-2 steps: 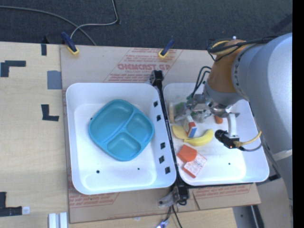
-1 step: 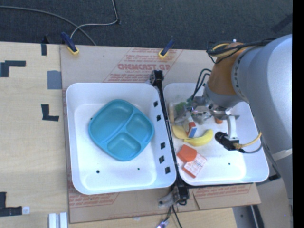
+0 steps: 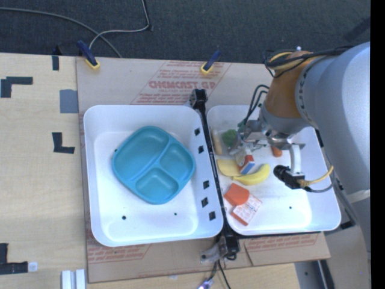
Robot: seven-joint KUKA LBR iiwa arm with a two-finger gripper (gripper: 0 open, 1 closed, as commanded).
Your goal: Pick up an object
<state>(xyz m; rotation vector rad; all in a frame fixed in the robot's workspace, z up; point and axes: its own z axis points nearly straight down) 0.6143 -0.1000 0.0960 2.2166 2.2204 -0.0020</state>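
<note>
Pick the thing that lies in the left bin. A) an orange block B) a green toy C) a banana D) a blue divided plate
D: the blue divided plate lies alone in the left bin, while the banana and the orange block lie in the right bin, where the gripper reaches.

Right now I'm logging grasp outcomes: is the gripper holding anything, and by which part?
It cannot be told. The gripper is low in the right bin over the banana and small items, with no object clearly between the jaws.
</note>
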